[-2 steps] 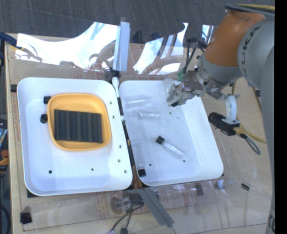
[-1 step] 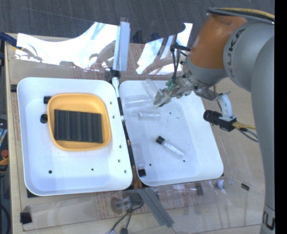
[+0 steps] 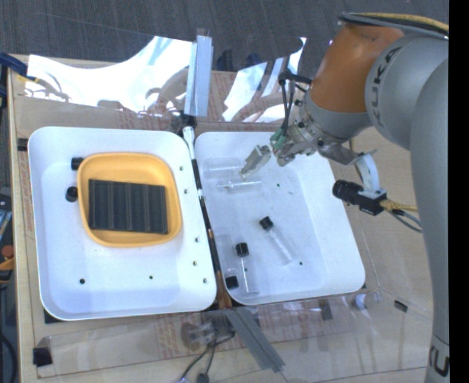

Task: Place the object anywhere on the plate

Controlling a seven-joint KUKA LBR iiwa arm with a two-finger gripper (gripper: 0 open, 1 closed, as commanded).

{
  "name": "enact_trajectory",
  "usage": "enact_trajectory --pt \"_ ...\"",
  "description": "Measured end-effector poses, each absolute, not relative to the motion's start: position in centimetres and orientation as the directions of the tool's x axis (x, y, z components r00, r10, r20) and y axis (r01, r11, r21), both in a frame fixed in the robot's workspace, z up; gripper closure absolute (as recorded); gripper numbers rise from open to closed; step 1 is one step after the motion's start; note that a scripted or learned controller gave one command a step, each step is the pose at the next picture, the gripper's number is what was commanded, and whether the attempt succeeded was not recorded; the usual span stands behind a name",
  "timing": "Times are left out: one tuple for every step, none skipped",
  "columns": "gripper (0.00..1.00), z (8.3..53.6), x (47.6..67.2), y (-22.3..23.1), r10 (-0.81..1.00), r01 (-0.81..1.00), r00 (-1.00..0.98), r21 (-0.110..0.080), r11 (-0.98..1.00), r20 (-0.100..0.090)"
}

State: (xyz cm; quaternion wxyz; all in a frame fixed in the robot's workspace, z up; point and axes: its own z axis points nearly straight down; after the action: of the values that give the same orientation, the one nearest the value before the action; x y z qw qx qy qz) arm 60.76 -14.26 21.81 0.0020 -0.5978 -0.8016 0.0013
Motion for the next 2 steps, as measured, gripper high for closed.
enact_trajectory --pt "0.0 22.1 61.5 -9.2 0.822 0.822 -0.57 -0.004 0.57 0.003" --pt "0.0 22.1 62.5 -4.4 0.621 0.621 -0.784 -0.001 0.784 0.0"
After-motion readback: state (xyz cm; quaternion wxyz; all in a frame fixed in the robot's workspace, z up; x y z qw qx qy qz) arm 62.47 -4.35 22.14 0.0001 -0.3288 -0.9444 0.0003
